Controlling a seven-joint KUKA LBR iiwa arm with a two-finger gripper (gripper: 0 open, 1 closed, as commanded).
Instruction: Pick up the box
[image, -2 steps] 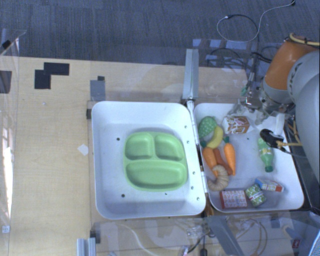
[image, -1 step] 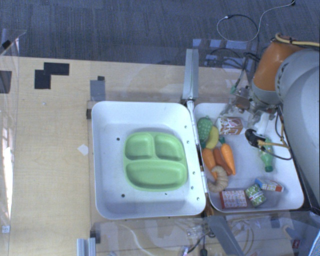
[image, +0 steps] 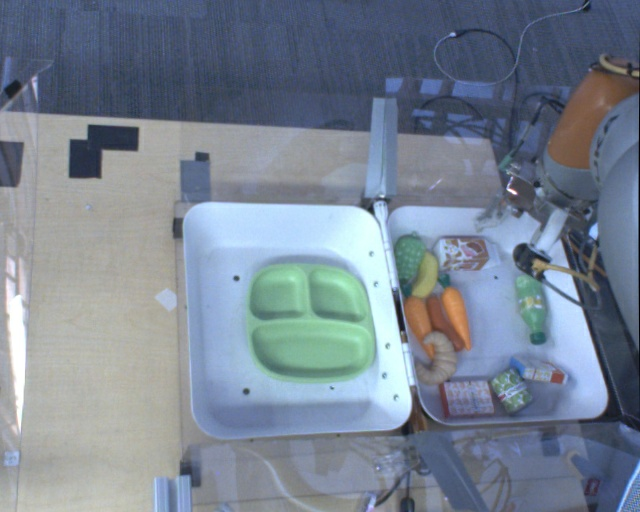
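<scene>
A small brown and white box (image: 463, 253) lies near the far end of the right bin (image: 590, 400), beside a banana (image: 427, 274). A flat red and white box (image: 468, 397) lies near the bin's front edge. The arm comes in from the upper right, its orange band high over the bench. My gripper (image: 503, 205) hangs over the right bin's far rim, a little beyond and to the right of the brown box, with nothing seen in it.
The right bin also holds a leafy green vegetable (image: 407, 251), two carrots (image: 452, 316), a bread roll (image: 436, 352), a green bottle (image: 532, 309), a green can (image: 511, 390) and a small bottle (image: 540, 373). A green divided plate (image: 310, 322) lies in the left bin (image: 215, 300).
</scene>
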